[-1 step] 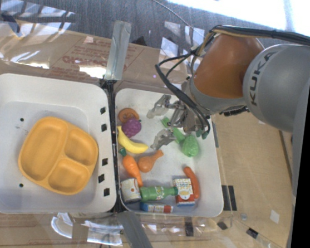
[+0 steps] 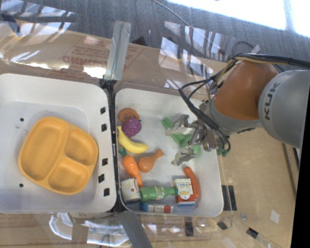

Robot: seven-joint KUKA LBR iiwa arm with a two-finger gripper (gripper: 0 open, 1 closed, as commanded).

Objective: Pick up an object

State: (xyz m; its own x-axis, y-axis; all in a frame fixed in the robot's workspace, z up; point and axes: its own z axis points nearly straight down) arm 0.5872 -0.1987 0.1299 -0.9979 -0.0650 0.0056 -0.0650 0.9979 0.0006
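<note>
Gripper (image 2: pixel 184 143) open, holding nothing, above the green piece (image 2: pixel 173 123) at 10 o'clock; my fingers may shove it away.

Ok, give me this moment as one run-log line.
gripper: over right bin, nothing seen held | nearest: green item, sausage | yellow tray: left bin

The grey arm with its orange band (image 2: pixel 238 90) reaches in from the right, wrist bent downward, its metal two-finger gripper (image 2: pixel 182 142) hanging low with fingers spread apart.
</note>
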